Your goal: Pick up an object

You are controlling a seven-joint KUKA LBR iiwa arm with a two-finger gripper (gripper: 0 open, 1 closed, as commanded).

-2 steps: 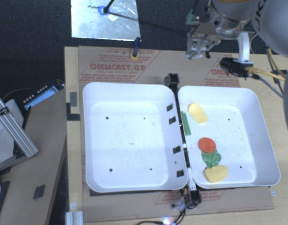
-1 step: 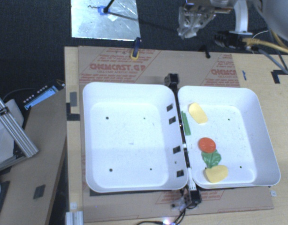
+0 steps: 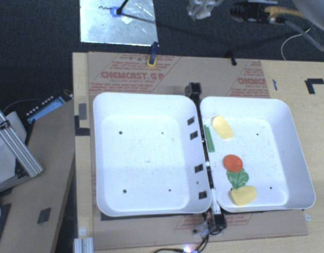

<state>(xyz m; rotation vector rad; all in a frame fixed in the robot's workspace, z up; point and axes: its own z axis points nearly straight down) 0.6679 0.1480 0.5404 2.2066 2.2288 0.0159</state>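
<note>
A green stick (image 3: 208,138) lies lengthwise along the right bin's (image 3: 296,141) left wall, beside yellow and red pieces. The tool (image 3: 204,4), perhaps blurred, hangs beyond the table's (image 3: 125,70) far edge; its grip cannot be told.

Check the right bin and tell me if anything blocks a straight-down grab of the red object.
Nothing lies on top of the red object. The green piece touches its near edge, so fingers closing there may catch it. The gripper sits beyond the bins, over the dark floor.
</note>
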